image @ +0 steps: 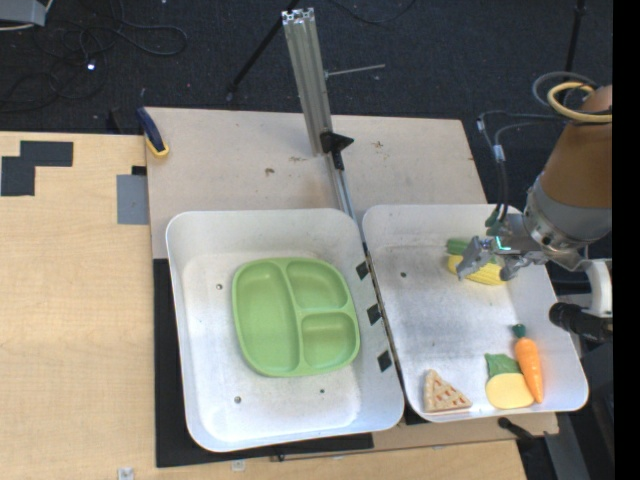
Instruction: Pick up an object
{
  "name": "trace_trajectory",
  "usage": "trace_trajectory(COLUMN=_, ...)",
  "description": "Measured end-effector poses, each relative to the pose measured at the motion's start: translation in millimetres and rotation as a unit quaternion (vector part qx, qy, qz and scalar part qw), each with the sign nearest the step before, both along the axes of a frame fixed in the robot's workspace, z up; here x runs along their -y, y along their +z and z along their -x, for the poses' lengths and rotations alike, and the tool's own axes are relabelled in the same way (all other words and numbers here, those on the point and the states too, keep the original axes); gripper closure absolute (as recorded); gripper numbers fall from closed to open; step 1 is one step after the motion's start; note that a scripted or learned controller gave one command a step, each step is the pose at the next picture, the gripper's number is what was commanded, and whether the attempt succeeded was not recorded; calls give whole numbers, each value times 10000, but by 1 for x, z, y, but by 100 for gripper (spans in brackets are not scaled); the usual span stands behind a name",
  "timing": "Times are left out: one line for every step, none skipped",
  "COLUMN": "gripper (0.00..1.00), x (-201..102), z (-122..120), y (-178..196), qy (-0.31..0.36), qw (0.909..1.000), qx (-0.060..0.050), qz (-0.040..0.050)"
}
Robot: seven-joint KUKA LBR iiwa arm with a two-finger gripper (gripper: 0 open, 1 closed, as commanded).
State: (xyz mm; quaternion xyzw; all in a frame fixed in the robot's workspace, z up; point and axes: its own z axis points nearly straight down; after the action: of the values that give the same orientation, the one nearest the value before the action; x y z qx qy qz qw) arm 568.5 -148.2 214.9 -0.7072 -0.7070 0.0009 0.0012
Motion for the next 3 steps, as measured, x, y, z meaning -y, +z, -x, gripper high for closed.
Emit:
trace_trajectory(gripper=0, x=0, z=-1, y=1, qy=1, qw=10000, qx=11, qz=2)
trace_trajectory(gripper=0, x=1, z=6, y=-44, qy=-2, qw=10000, qx=-25, qz=-6)
trace_trajectory(gripper=0, x=-1, z=7, y=-88, qy=-3, qw=10000, qx=-22, qz=-7)
